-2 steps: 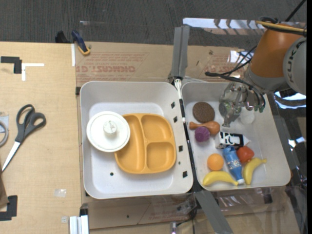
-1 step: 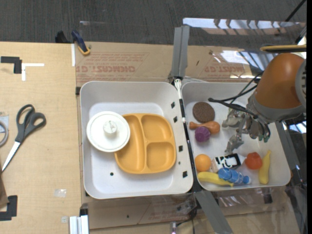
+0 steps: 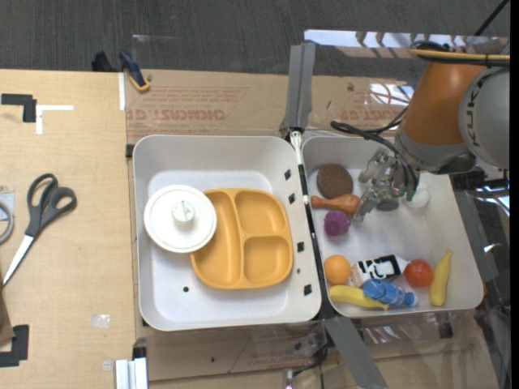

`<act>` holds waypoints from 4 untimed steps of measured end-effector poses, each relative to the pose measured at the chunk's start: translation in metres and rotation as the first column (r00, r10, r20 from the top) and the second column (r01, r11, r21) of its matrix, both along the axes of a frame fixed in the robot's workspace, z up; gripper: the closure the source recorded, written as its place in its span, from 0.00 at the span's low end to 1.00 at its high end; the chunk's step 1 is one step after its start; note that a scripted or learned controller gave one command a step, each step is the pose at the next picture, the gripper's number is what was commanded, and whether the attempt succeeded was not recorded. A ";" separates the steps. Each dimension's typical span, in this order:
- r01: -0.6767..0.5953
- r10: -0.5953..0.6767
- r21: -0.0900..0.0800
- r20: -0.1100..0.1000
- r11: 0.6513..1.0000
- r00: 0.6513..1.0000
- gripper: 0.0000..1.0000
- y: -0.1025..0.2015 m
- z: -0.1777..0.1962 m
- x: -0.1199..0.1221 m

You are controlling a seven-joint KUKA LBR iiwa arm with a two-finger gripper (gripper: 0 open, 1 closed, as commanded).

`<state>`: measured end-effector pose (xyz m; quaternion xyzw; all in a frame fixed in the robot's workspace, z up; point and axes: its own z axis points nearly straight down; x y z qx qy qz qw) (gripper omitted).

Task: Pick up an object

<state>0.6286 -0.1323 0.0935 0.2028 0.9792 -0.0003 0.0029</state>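
Grey arm [image 3: 491, 128] with orange band, metallic hand [image 3: 381, 189].

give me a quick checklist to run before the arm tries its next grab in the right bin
1. Gripper is over the right bin: ok.
2. A target lies close by: the orange carrot and purple ball sit just beside it: ok.
3. Nothing visibly between the fingers yet: ok.
4. Finger opening: cannot tell.
5. Neighbours crowd the target, the brown round piece touching the carrot: not ok.
6. Yellow divided plate and white lid lie in the left bin, away from the arm: ok.
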 end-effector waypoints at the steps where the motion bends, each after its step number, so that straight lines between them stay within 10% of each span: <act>1: 0.042 -0.042 0.000 0.000 0.999 0.999 0.00 0.033 0.000 0.018; 3: 0.345 -0.345 0.002 -0.002 0.939 0.939 0.00 0.033 -0.001 -0.011; 4: 0.342 -0.342 0.000 0.001 0.940 0.940 1.00 0.033 0.009 -0.010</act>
